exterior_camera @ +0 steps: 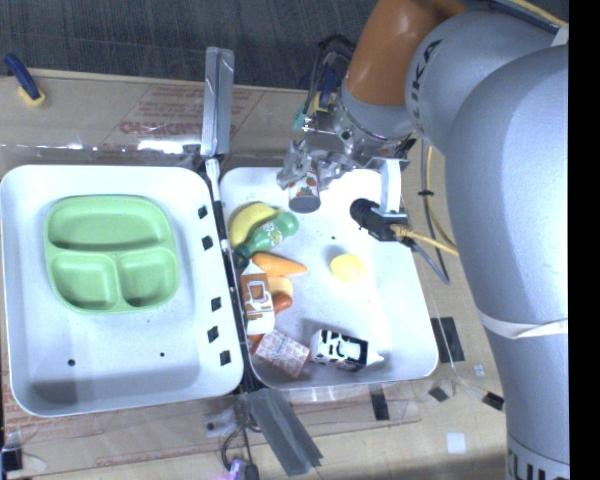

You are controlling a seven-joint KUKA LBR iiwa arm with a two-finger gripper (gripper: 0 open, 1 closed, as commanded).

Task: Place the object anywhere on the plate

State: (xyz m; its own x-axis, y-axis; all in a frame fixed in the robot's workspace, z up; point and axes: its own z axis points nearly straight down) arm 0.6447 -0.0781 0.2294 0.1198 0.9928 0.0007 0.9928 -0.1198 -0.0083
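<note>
Brown cardboard covers the tabletop (pixel 100 118) beneath two shallow white bins set side by side. Inside the left bin (pixel 30 368) lies a green plate (pixel 110 251) with three compartments. The right bin (pixel 410 328) holds a jumble: a yellow banana (pixel 248 220) touching a green toy (pixel 273 231), an orange carrot (pixel 280 264) just below them, a small carton (pixel 257 303), a brown-patterned packet (pixel 282 352), a black-and-white box (pixel 341 349) and a round yellow piece (pixel 347 266) lying apart near the middle. The grey arm (pixel 500 168) reaches in from the right, its orange band (pixel 390 38) high above the far edge of the right bin and the wrist bent downward. The pincer (pixel 306 183) hangs over that bin's far left corner, near the banana; something small and reddish sits at its tips, too blurred to name, and whether the fingers are apart or together cannot be told.
</note>
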